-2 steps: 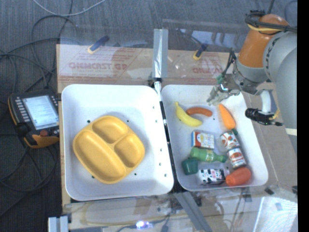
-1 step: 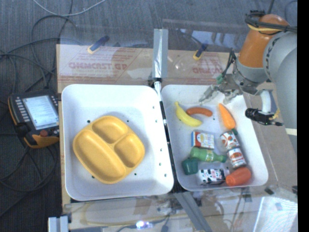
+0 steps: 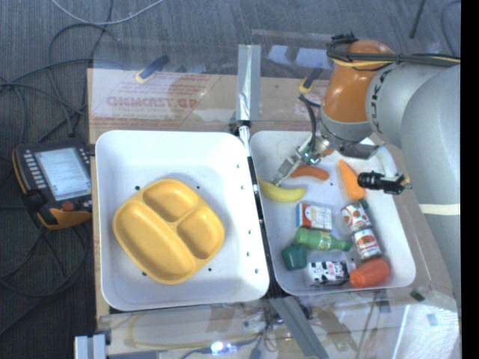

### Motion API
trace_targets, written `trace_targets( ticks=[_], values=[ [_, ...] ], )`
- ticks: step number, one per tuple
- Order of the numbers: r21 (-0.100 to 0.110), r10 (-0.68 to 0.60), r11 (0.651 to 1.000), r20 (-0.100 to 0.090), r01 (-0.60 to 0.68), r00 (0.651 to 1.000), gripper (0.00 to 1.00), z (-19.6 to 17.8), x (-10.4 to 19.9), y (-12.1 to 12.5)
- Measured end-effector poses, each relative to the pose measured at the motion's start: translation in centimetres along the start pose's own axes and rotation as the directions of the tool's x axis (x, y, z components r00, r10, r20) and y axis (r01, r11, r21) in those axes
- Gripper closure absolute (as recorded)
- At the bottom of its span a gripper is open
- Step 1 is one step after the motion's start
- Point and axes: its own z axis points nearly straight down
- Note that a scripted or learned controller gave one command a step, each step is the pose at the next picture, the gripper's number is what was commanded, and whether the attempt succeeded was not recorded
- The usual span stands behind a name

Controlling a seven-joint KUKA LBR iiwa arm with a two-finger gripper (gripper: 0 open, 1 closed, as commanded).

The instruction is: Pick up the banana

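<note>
The banana [image 3: 283, 192] is small and yellow and lies near the left wall of the right bin [image 3: 400, 234]. My gripper [image 3: 284, 173] hangs just above the banana's upper edge, its thin metal fingers pointing down and left toward it. The fingers stand a little apart, with nothing between them. The grey arm with its orange band [image 3: 348, 88] reaches in from the upper right.
An orange pepper [image 3: 310, 173] and a carrot [image 3: 349, 179] lie just right of the gripper. Lower in the right bin sit a small carton [image 3: 314, 216], two cans [image 3: 361, 229], a green bottle [image 3: 320, 239] and other toy food. A yellow divided plate [image 3: 169, 229] fills the left bin [image 3: 112, 155].
</note>
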Motion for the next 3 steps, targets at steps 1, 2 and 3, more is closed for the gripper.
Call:
trace_targets(
  ticks=[1, 2, 3],
  values=[
    [-0.026, 0.342, 0.939, -0.003, -0.342, 0.940, 0.00, 0.0, 2.4, -5.0],
    [-0.029, 0.385, 0.923, -0.001, -0.384, 0.923, 0.00, 0.0, 8.2, -12.2],
    [-0.035, 0.136, 0.990, 0.013, -0.135, 0.991, 0.00, -0.1, 10.1, -14.2]
  ],
)
